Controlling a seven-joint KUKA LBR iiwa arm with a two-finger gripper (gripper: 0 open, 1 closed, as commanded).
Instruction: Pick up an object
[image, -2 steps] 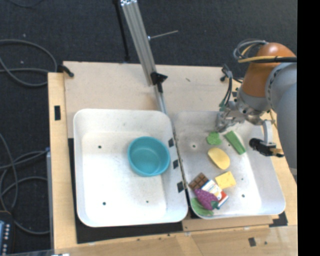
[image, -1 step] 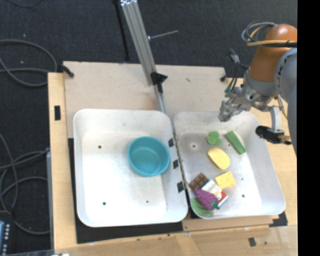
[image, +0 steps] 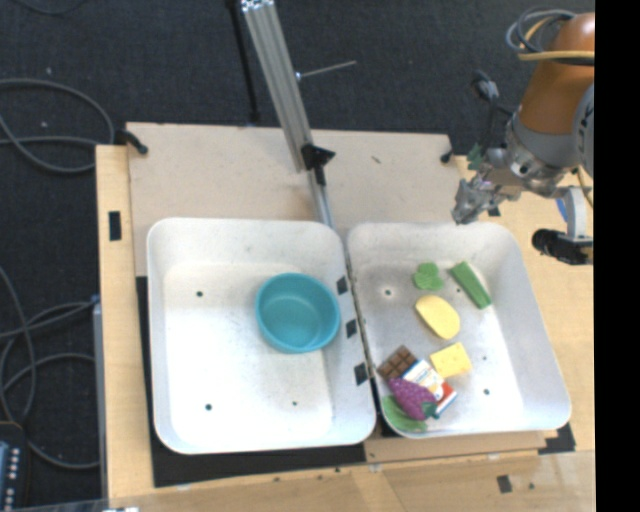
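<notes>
My gripper (image: 470, 208) hangs above the back rim of the right bin (image: 520, 300), with nothing visible between its fingers. Below it in that bin lie a small green round piece (image: 428, 276), a green stick (image: 470, 284) and a yellow oval (image: 437, 317). Closer to the front sit a yellow block (image: 451, 360), a brown chocolate bar (image: 396, 362), a purple bunch of grapes (image: 410, 397) and a red-and-white packet (image: 432, 384). A blue bowl (image: 297, 312) rests in the left bin (image: 190, 330).
A slanted metal post (image: 285, 95) rises from behind the seam between the two bins. Black cables lie on the dark floor at the left. The bench's tan board (image: 390, 170) extends behind the bins.
</notes>
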